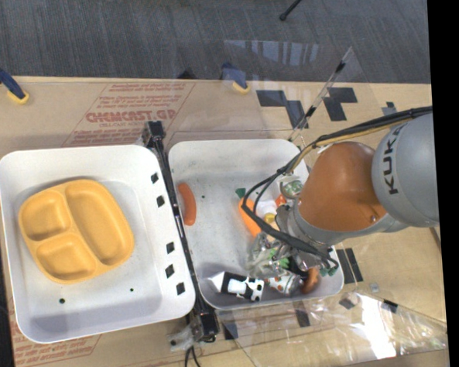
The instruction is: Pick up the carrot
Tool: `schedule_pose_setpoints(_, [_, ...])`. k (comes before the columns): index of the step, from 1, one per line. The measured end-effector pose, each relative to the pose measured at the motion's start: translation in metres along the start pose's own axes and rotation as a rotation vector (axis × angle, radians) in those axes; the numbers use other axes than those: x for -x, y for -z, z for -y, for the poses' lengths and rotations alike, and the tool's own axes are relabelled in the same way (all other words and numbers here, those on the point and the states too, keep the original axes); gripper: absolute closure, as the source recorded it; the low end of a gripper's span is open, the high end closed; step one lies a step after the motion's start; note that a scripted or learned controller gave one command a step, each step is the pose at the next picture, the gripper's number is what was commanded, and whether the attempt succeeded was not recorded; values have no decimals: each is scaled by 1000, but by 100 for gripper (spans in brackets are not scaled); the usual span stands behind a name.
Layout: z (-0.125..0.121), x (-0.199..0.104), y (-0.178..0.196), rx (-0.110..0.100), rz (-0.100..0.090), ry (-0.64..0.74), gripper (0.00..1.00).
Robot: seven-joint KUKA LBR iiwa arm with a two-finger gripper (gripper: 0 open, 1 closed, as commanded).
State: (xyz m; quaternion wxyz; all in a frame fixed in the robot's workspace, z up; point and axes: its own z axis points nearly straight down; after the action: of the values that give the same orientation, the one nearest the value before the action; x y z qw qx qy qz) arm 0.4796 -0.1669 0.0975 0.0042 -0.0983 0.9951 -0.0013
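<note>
My hand hangs low over the right bin, down among a heap of small things at its near right corner. My own wrist covers most of it, so I cannot tell how far open it is or whether it has hold of anything.

What I take for the carrot lies just beside my hand, up and to the left of it in the camera view, and a green tuft at its far end backs that guess. Its long axis slants from that tuft down toward my wrist, and the near end goes under me. A redder stick lies well off to the left of my hand against the bin's wall, its length along the wall. It could be mistaken for the carrot.

I judge that the move turns on a short shift up-left, closing across the slant rather than along it.
</note>
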Motion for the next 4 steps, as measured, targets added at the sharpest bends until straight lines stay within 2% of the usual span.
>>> schedule_pose_setpoints(1, [-1,-1,-1,3,-3,2,0])
schedule_pose_setpoints(2, [-14,56,-6,3,-6,-432,0])
schedule_pose_setpoints(3, [-14,57,5,1,-4,-424,100])
schedule_pose_setpoints(4, [-40,116,11,2,-3,-150,100])
